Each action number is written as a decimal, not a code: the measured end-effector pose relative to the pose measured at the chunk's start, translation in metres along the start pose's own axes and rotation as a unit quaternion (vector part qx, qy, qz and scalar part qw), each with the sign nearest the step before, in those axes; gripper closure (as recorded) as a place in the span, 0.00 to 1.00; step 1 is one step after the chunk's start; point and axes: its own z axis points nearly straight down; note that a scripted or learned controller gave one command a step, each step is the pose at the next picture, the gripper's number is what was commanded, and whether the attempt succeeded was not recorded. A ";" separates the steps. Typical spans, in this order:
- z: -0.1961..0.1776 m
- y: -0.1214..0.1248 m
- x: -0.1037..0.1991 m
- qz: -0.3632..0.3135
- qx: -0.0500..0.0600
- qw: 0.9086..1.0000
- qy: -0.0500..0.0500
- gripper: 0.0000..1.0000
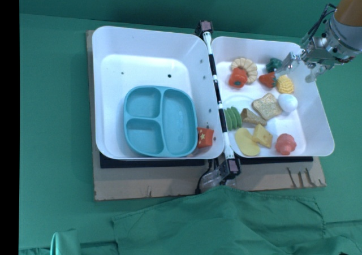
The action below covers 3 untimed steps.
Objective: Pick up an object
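We see the right bin (317, 129) holding toy foods; above its upper right corner hangs the tool (298, 67), fingers spread with nothing between them. Just below the tool lies the yellow corn (285, 84), with the white egg (288, 102) beneath it.

The arm (349, 5) is cut off by the picture's top right corner, so only its orange band and grey wrist show. The gripper (300, 67) is small and partly blurred against the right bin's far rim (254, 39); how its fingers stand cannot be told. A dark green piece (274, 64) sits partly behind it, too small to identify. The green cloth (226, 225) runs off the near edge. The clamp (218, 176) between the bins is partly covered by that cloth.
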 end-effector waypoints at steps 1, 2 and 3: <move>0.000 0.000 0.000 0.000 0.000 1.000 0.000 0.00; 0.059 -0.006 -0.004 0.000 0.003 1.000 0.001 0.00; 0.099 -0.005 -0.007 0.000 0.003 1.000 0.001 0.00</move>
